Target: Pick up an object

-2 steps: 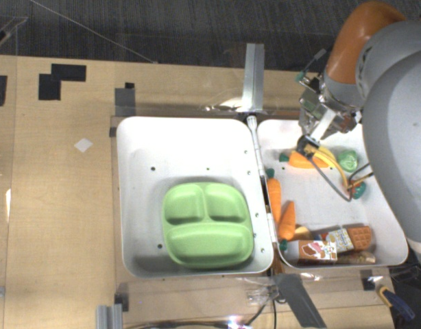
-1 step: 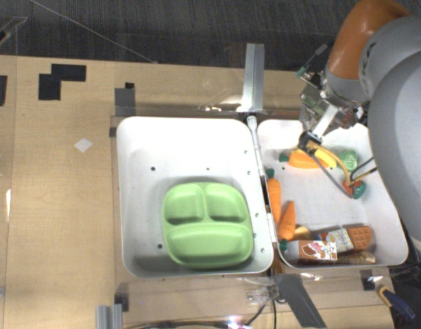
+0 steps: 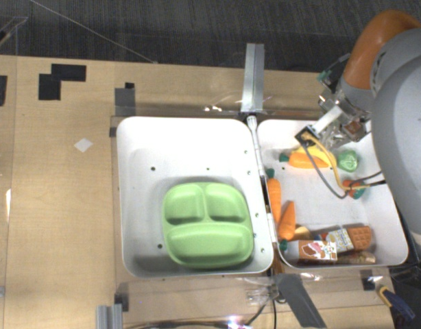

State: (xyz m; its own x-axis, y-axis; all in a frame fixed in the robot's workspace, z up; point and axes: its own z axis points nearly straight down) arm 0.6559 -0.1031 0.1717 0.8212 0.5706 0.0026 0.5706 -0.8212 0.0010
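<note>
Reaching in from the right side, the grey arm with its orange band holds the gripper low over the far part of the right bin. The wrist covers it from above, so I cannot tell if it is wide or narrow. The things to pick up all lie in this right bin. Just beside the gripper, toward the near side, is a green round thing, and to the left of that lies an orange piece with a green end. Along the wall between the bins lies a thin carrot, and a thicker carrot lies next to it. At the near wall there is a brown packet with a red label, and a brown waffle-like piece touches its right end. The left bin holds a green plate with three compartments, lying flat toward the near side. Both white bins sit side by side on a pale wooden bench, and a metal bar stands on the far side where they meet. On the bench at the far left are black angular marks and a small pale square. Beyond the bench the floor is a dark ribbed carpet.
</note>
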